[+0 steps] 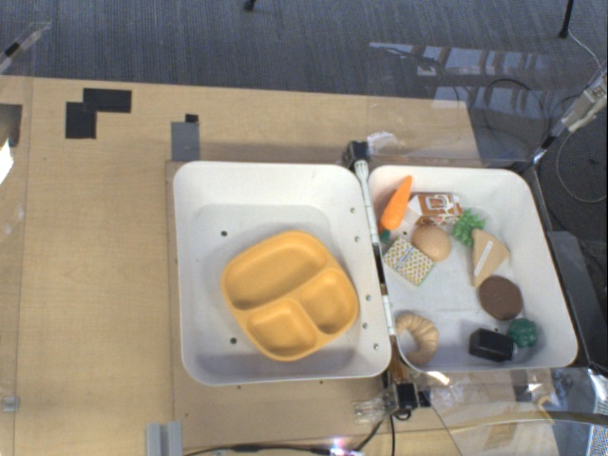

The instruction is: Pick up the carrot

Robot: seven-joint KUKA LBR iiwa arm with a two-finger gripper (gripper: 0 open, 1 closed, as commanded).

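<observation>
In the far-left corner of the right bin (pixel 532 190), the carrot (pixel 395 203) lies free, its thick orange end toward the back wall and its tip pointing down along the rim it shares with the left bin (pixel 195 255). Nothing has hold of it. It rests on the bin floor, just beside a small printed packet (pixel 438 203) and just above a chequered pad (pixel 408 260) and a round tan bun (pixel 432 243).

Further toward the right edge sit a green leafy sprig (pixel 466 226) and a pale wedge (pixel 488 255). Along the near edge are a brown disc (pixel 500 296), a black block (pixel 490 345) and a curled pastry (pixel 416 335). The left bin carries a yellow divided plate (pixel 290 294).

How the gripper stands cannot be told from this view. By the look of things, the task is at its start. The approach, the descent over that corner, the closing on the carrot and the lift all remain. The nearby rim and packet leave little room on either side.
</observation>
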